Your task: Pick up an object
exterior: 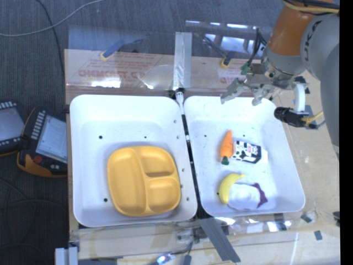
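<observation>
In the right bin [281,148] lie an orange carrot [226,144], a black-and-white patterned box [246,151], a yellow banana [226,184] and a white and purple soft object [245,196] beside the banana. My gripper [241,93] hangs over the far rim of the right bin, above and behind the carrot. Its two fingers are spread apart with nothing between them.
The left bin [88,120] holds a yellow divided tray [144,179]. A handheld pendant [41,142] lies on the floor at the left. Cardboard and a metal frame stand behind the bins. A black fitting [289,116] juts out near the right bin's far right corner.
</observation>
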{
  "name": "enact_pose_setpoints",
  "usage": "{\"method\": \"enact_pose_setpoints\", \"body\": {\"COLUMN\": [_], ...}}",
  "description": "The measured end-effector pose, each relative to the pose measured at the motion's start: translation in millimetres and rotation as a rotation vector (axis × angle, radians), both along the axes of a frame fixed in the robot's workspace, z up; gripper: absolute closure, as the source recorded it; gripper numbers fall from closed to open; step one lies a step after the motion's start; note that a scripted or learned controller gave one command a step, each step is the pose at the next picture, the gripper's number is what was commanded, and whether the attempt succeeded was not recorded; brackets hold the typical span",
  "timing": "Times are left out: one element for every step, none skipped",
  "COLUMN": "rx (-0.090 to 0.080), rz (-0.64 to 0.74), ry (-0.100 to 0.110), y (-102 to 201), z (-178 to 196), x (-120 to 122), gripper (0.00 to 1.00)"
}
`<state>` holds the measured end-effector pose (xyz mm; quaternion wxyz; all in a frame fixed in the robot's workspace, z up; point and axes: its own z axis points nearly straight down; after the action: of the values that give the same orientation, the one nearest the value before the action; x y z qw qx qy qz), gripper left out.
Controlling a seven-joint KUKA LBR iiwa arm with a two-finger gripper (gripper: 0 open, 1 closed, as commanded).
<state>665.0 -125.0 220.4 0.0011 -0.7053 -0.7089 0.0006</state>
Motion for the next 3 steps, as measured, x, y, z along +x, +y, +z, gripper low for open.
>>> {"method": "enact_pose_setpoints", "body": {"rx": [0.001, -0.004, -0.002], "rz": [0.222, 0.202, 0.201], "ry": [-0.003, -0.013, -0.017], "y": [3.1, 10.4, 10.5], "z": [-126.7, -130.2, -120.1], "x": [-27.0, -86.5, -85.2], "gripper": [0.00, 0.00, 1.00]}}
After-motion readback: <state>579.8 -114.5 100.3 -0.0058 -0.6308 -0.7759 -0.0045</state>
